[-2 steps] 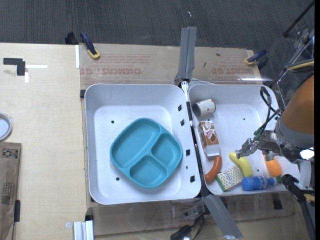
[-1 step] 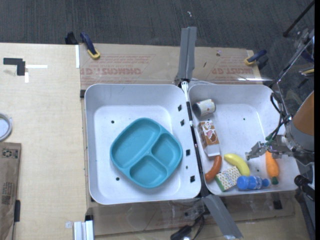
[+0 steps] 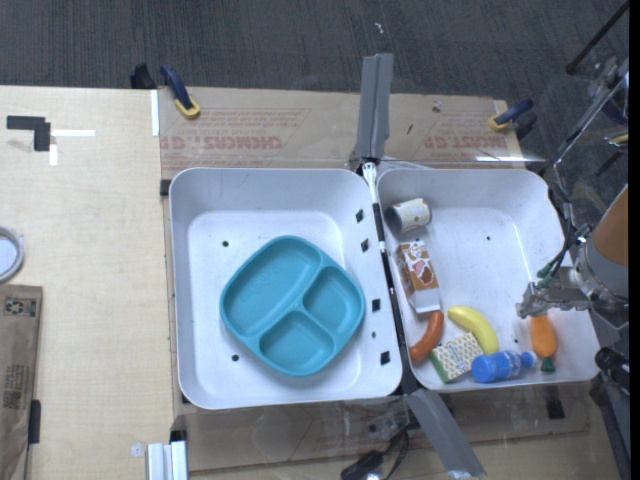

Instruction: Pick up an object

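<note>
to my left sits a white bin (image 3: 190, 268) holding a blue divided plate (image 3: 291, 305), beyond it a roll of tape (image 3: 6, 255) and a brown paper bag (image 3: 17, 368), with blue-and-yellow clamps (image 3: 180, 93) on the cardboard (image 3: 300, 128).

A divided plate (image 3: 292, 305) lies alone in the left bin (image 3: 190, 268). The other things lie in the right bin (image 3: 500, 193). Taking the banana (image 3: 474, 326) as the mark: a sausage (image 3: 427, 336) lies just left of it, a carton (image 3: 418, 274) behind-left, and a cup (image 3: 410, 213) further behind. A small box (image 3: 455, 357) touches its near-left side, a bottle (image 3: 502, 365) lies just in front, and a carrot (image 3: 543, 338) lies to its right.
</note>
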Controlling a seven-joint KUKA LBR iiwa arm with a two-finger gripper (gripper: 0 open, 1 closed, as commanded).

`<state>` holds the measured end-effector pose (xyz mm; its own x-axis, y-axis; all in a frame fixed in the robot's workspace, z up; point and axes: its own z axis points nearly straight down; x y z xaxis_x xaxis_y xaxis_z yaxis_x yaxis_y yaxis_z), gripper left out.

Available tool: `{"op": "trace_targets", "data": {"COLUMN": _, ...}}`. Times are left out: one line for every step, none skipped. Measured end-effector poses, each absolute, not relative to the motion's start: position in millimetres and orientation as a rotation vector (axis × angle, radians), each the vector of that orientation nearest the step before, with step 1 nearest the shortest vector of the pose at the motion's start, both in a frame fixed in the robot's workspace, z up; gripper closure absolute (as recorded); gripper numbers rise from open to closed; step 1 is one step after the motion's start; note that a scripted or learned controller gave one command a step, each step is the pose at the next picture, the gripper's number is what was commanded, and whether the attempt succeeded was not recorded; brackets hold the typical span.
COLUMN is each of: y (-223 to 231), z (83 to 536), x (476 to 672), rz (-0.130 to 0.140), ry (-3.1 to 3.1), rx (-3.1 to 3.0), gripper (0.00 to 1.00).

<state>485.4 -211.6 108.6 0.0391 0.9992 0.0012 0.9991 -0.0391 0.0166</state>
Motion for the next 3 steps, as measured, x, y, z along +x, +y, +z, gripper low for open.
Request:
{"op": "trace_targets", "data": {"y": -210.0, "z": 108.7, "x": 485.9, "rz": 0.022, "ry": 2.174, "rx": 2.255, "gripper": 0.0}}
{"op": "trace_targets", "data": {"y": -210.6, "z": 117.4, "x": 485.9, "rz": 0.02, "ry": 2.171, "rx": 2.257, "gripper": 1.0}}
{"op": "trace_targets", "data": {"y": -210.7, "z": 117.4, "x": 485.8, "rz": 0.019, "ry": 2.171, "rx": 2.257, "gripper": 0.0}}
